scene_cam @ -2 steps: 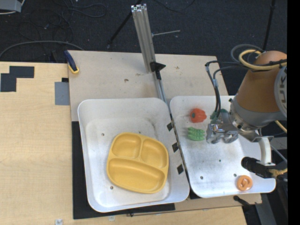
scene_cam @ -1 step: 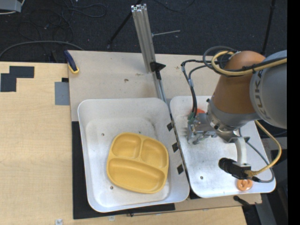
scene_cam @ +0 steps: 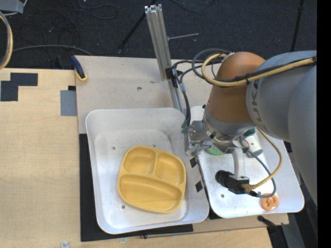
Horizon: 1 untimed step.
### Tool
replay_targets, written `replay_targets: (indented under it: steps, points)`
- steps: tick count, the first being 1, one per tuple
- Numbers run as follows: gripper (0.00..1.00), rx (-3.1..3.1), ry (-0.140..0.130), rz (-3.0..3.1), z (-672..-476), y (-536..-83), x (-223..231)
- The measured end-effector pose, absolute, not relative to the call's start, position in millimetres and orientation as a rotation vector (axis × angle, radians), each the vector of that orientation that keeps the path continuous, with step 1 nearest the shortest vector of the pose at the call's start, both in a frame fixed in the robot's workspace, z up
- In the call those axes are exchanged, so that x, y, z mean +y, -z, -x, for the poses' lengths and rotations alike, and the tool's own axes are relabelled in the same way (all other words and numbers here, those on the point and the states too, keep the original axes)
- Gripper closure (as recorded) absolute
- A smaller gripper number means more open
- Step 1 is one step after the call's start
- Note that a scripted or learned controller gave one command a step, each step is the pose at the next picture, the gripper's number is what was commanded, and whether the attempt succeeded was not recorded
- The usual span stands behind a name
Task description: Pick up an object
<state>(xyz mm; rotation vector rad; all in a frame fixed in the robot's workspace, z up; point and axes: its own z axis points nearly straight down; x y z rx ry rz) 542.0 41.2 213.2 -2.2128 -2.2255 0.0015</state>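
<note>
Under the wrist, in the right bin, a green object peeks out just beside the bin's left wall; it is the likeliest target, though most of it is hidden and I cannot tell its shape. The gripper sits low right at that spot, over the seam between the two bins, and whether it is wide, narrow or holding anything I cannot tell, because the arm and its orange band cover it from above. Near the bin's front right corner lies a small orange ring, well apart from the gripper, and a black connector on a yellow cable hangs between the two. The left bin holds a yellow divided plate, lying flat toward its front. A metal post stands behind the bins. Judging from this, the main risk is position: the green object lies so close to the wall that a finger could land on the rim or on the seam and close on nothing, or push the object aside. The dangling cable could also drag across the bin as the arm lifts and knock the ring. Since the grasp is hidden, a lift may well come up with nothing held.
</note>
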Motion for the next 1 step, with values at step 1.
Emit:
replay_targets:
  steps: [1]
  points:
    - [1.0,-2.225,-0.002,2.213,-541.5,-211.6,88.6]
